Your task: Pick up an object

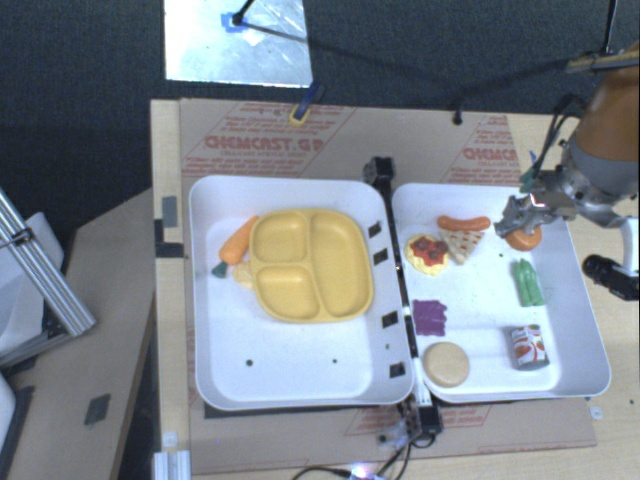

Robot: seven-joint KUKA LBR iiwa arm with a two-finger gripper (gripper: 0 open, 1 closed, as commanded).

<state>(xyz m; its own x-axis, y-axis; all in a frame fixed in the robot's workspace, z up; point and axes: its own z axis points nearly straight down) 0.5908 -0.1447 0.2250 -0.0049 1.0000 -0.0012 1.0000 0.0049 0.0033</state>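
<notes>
Looking down at a slant, you see two shallow white bins side by side on a table. The left bin carries a yellow divided plate near its middle, with an orange carrot lying tilted just beside the plate's upper left edge.

The right bin holds the loose pieces, spread well apart — likely so each can be reached alone. A sausage lies near the top, with a pizza slice just below it and a small spaghetti portion to that slice's left. Lower down sit a purple piece and a round tan cookie. Towards the right wall lie a green vegetable and a red and white can.

Your arm reaches in from the right, and the tool hangs over the bin's upper right corner. An orange object sits directly beneath it, partly covered. I cannot tell whether the tool is wide or narrow, nor whether it touches that piece — the wrist hides the tips. The orange piece looks like the intended target, judging from the tool's position above it.
</notes>
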